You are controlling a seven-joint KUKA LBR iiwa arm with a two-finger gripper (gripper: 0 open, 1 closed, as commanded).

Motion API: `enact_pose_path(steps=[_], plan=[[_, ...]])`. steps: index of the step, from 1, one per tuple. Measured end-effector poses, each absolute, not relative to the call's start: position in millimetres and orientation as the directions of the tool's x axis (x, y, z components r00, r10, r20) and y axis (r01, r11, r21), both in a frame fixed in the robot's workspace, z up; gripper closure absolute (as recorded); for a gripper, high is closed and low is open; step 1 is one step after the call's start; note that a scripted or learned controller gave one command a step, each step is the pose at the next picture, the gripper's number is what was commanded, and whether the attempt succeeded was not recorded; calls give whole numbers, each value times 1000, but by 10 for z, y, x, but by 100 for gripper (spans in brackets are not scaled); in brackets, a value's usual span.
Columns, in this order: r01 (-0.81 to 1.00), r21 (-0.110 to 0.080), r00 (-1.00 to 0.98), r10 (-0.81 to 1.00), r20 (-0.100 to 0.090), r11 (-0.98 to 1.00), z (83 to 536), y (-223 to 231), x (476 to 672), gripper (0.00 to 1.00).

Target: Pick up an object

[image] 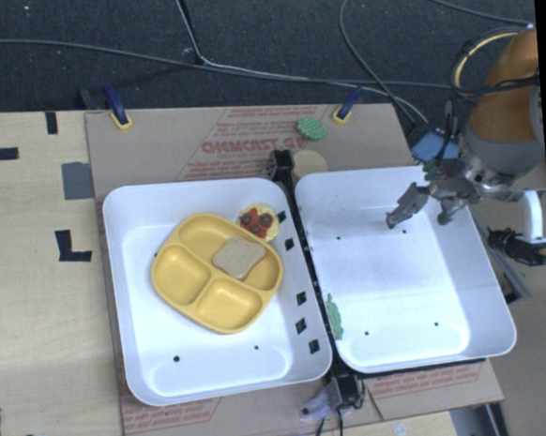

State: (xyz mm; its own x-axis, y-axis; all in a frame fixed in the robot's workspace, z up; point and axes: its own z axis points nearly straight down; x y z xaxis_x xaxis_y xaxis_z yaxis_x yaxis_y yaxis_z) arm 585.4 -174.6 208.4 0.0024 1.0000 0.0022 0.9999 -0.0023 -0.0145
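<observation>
Hard to see: the small red and dark thing (258, 221) at the far right corner of the yellow tray is too small to name; it looks like a little toy food piece on a yellow base.
Cut off: the arm (504, 109) enters from the right, and its upper part leaves the view at the right edge.
Gripper: the gripper (426, 206) is above the far right part of the right bin (409, 329); its two dark fingers are spread apart, with nothing between them.
Left bin: the left bin (152, 358) holds a yellow divided tray (217, 271), lying tilted in the middle of it.
On the tray: a flat tan piece like a slice of bread (238, 256) lies on the tray, near its centre.
Right bin content: a small green object (334, 315) lies against the left wall of the right bin, at the near side, well apart from the gripper.
Outside the bins: a green round thing (311, 127) lies on the cardboard sheet (239, 140) behind the bins.
Clamps: two blue and yellow clamps (116, 110) hold the far edge of the cardboard.
Cables: thin cables (242, 69) run over the dark floor at the far side.
</observation>
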Motion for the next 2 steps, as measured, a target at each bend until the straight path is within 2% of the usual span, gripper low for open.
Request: enact_pose_path(steps=[1, 2], plan=[[1000, -1, -1, 1000, 0, 1, 2161, -1742, 5884, 0], [1000, -5, -2, 1000, 0, 2, 1700, -1689, 5933, 0]])
